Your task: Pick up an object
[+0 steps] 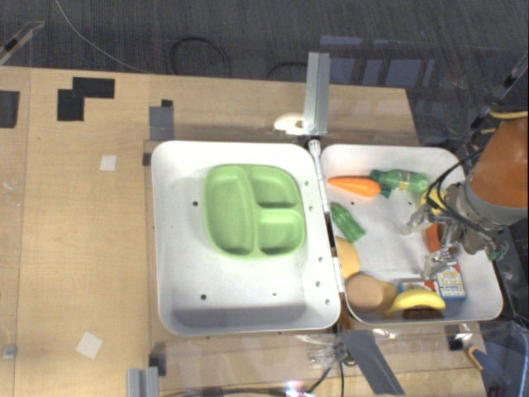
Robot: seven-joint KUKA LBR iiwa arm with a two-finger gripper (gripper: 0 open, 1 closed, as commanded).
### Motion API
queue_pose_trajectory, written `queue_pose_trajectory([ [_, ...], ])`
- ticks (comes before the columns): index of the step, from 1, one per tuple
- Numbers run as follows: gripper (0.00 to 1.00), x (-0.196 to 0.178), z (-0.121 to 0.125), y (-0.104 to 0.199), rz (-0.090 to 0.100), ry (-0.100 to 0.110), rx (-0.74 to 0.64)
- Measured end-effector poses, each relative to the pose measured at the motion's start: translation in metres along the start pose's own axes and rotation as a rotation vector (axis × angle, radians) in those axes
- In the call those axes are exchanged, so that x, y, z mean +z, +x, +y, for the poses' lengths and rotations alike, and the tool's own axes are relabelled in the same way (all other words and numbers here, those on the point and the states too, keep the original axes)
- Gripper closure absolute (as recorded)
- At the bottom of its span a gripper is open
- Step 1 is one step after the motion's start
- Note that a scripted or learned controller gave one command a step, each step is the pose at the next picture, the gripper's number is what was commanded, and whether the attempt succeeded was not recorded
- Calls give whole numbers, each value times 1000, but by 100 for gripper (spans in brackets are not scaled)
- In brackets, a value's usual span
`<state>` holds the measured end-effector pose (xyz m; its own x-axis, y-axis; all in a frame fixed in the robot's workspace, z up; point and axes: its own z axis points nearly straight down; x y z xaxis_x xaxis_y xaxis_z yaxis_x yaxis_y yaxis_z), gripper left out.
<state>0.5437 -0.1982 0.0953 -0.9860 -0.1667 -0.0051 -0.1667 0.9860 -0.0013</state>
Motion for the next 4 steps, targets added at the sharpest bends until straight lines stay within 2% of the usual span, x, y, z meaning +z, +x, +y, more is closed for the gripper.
queue_pose_trajectory([
  [1, 100, -14, 2, -5, -11, 4, -10],
  [2, 0, -14, 2, -5, -11, 4, -10],
  [3, 0, 7, -15, -48, -7, 4, -36],
  [4, 0, 6, -1, 5, -7, 3, 53],
])
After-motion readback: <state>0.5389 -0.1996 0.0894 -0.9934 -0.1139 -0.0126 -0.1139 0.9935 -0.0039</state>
